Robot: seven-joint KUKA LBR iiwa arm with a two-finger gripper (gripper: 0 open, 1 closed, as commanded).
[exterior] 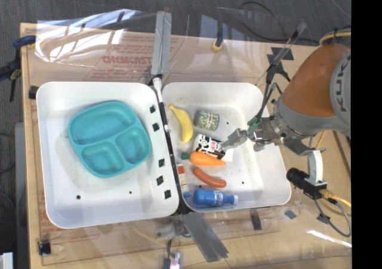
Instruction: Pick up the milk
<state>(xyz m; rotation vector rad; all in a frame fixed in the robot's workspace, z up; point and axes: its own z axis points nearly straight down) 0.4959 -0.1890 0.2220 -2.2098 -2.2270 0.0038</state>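
Observation:
The milk (210, 144) is a small carton with black-and-white cow patches, lying in the middle of the right bin (262, 185). An orange carrot (208, 159) touches its near side. My gripper (237, 137) hangs low over the right bin, just right of the carton, with its tip close to the carton's right edge. The carton rests on the bin floor. The grey arm with its orange band (315, 83) comes in from the right.
The right bin also holds a yellow banana (182, 122), a green can (206, 120), a red sausage (209, 177) and a blue bottle (211, 198). A teal divided plate (109, 137) lies in the left bin (54, 202). A divider wall (166, 154) separates the bins.

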